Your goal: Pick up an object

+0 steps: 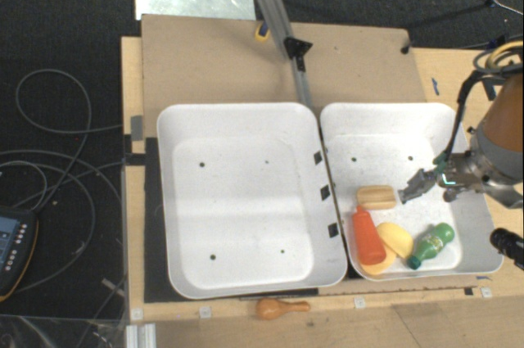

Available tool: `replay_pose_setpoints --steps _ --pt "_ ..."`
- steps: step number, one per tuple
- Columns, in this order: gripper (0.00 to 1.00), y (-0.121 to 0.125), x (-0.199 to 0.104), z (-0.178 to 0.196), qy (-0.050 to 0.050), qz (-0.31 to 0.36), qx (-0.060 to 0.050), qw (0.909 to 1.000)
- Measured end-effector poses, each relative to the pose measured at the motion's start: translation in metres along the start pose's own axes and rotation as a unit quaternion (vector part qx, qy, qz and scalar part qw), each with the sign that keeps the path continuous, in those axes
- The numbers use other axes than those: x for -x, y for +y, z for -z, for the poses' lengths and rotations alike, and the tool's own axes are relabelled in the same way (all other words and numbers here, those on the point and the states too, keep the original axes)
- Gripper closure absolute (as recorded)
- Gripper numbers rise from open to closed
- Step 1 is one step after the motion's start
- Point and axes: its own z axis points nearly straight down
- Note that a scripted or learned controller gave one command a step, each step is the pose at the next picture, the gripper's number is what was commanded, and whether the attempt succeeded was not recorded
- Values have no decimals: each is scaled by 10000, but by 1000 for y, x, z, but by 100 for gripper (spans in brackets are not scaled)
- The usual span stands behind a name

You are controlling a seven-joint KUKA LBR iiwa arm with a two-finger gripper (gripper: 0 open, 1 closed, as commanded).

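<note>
White right bin (385,133) — tan block (377,196), orange bottle (368,237), green bottle (431,245) | pincer (409,189) above

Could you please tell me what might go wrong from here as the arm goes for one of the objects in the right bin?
1. The tan block, orange carrot-like piece, yellow piece and green bottle lie crowded together, so the hand could nudge neighbours or catch two.
2. They sit near the right bin's front wall, which may block a clean approach.
3. The rounded pieces could slip out.
</note>
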Motion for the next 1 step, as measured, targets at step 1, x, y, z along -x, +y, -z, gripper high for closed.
replay_pose_setpoints --steps 1 --pt "0 1 0 2 -4 -10 24 10000"
